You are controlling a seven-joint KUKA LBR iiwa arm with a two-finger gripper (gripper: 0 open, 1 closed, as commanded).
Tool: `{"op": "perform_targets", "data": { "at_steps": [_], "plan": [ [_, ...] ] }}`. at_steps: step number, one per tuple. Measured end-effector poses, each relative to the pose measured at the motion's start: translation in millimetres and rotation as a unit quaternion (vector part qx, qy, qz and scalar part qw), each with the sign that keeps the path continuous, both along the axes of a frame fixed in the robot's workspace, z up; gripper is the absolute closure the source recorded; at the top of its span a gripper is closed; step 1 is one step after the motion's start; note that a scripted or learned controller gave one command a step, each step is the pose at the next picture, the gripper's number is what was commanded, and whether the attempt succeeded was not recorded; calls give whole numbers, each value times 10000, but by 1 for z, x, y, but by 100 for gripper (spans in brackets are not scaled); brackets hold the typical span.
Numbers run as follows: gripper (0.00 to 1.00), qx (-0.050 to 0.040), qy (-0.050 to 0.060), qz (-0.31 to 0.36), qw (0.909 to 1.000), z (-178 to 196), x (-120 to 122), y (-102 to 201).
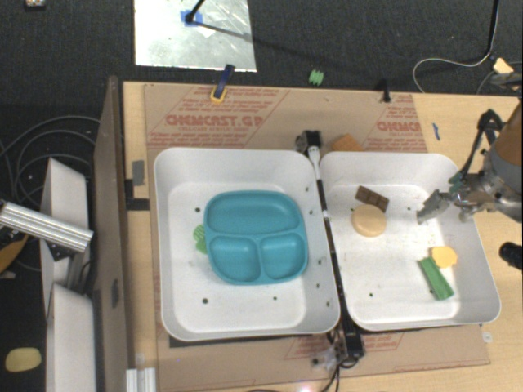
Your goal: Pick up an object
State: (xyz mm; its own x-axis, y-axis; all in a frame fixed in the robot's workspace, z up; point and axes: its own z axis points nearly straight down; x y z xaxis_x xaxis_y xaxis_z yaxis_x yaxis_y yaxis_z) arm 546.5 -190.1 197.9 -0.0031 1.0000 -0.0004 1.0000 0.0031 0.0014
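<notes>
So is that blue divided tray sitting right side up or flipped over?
Right side up. The blue tray lies flat in the left bin, and its three hollow compartments face upward, one wide one at the back and two smaller at the front.

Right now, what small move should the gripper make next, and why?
Probably ease left toward the tan disc. The gripper sits over the right bin at about the disc's height in the picture, with bare floor between them; the disc lies apart from the brown block.
</notes>
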Motion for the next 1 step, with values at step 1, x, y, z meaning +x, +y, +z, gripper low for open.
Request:
{"op": "perform_targets", "data": {
  "at_steps": [1],
  "plan": [
    [0, -26, -41, -20, 10000, -114, -31, -18]
  ]
}}
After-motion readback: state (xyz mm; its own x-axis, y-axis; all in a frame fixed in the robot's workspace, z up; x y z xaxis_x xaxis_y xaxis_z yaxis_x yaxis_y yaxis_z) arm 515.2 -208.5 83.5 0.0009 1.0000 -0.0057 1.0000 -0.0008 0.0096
